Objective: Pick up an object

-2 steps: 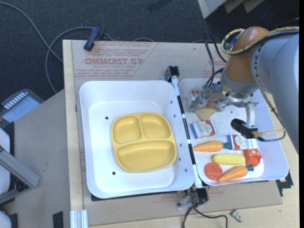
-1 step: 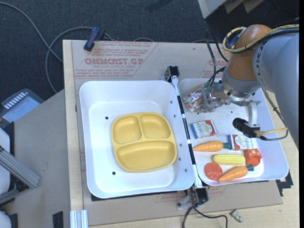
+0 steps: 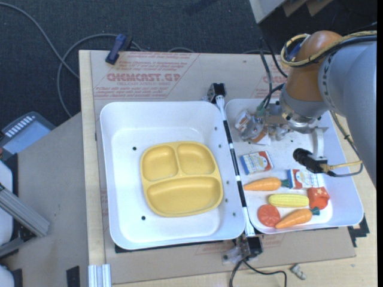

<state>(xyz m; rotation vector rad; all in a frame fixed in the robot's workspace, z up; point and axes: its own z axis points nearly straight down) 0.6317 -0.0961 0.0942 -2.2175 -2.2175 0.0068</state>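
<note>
Toy food was the pick here, all of it piled in the right-hand shallow white plastic bin point(image 3: 353, 211): a long orange plastic carrot point(image 3: 262, 185), a yellow plastic corn cob point(image 3: 289, 201), a round red plastic tomato point(image 3: 268, 214), a second stubby orange carrot point(image 3: 294, 218), a red plastic pepper-looking piece point(image 3: 319, 197), and a small flat white-and-red carton point(image 3: 255, 162). The left-hand white bin point(image 3: 114, 160) carried just a yellow three-compartment plastic plate point(image 3: 179, 178).

The grey arm with the orange band point(image 3: 311, 64) was reaching in from the right, and its two-finger gripper point(image 3: 257, 127) hung low over the far end of the right bin, near the divider between the bins. Something small and brownish sat right at its tip, but the metalwork was a blur, so I honestly couldn't tell whether the jaws were spread, closed, or pinching that bit.

For doing this step well, my take: most of the toys were clustered at the near end, touching or just beside each other, well apart from the gripper. The long carrot looked like the easiest target, since it lay a little apart from the corn. I'd come straight down across its narrow width, not along it, and lift slowly. The slick round tomato probably squirts out. The flat carton gives almost nothing to bite. Also worth keeping clear of the bin wall.
</note>
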